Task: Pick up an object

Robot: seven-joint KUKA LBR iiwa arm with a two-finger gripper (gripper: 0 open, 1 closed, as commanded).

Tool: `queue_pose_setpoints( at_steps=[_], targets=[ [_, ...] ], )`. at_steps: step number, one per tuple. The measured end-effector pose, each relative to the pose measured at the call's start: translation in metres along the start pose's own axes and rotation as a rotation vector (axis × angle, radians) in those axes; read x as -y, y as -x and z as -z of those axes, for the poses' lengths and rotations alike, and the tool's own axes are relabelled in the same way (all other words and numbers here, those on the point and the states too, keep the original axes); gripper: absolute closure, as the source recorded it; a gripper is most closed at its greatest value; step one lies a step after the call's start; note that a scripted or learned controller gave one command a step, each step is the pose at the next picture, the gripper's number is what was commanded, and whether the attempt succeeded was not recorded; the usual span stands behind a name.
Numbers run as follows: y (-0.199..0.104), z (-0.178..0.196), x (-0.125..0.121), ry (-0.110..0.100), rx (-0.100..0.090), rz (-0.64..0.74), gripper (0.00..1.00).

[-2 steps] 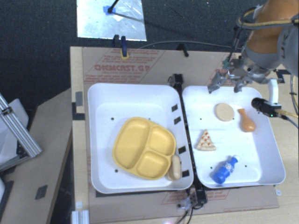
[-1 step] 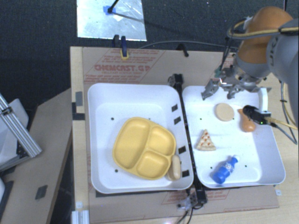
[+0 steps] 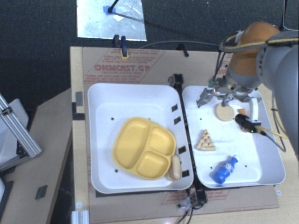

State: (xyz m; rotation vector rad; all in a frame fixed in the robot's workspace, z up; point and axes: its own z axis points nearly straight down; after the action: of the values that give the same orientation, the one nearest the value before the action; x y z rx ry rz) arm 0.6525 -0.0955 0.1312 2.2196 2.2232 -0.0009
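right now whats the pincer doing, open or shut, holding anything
Pincer: over the right bin, above the round disc; open or shut cannot be told, nothing seen held.

The grey arm (image 3: pixel 275 62) enters from three o'clock, its orange band (image 3: pixel 250 50) at about one o'clock in the view. Below it the wrist angles down toward nine o'clock, the gripper (image 3: pixel 216 97) hanging low.

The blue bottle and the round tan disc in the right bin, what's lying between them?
In the camera view, the pizza-slice toy lies between the blue bottle and the round tan disc, on the right bin's white floor.
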Motion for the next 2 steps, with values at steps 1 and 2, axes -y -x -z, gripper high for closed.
queue_pose_setpoints(
  at_steps=[1,2],
  targets=[
    [-0.001,-0.049,0.0,0.0,0.0,0.0,0.0],
    [0.0,-0.035,-0.002,0.005,0.0,0.0,1.0]
  ],
)
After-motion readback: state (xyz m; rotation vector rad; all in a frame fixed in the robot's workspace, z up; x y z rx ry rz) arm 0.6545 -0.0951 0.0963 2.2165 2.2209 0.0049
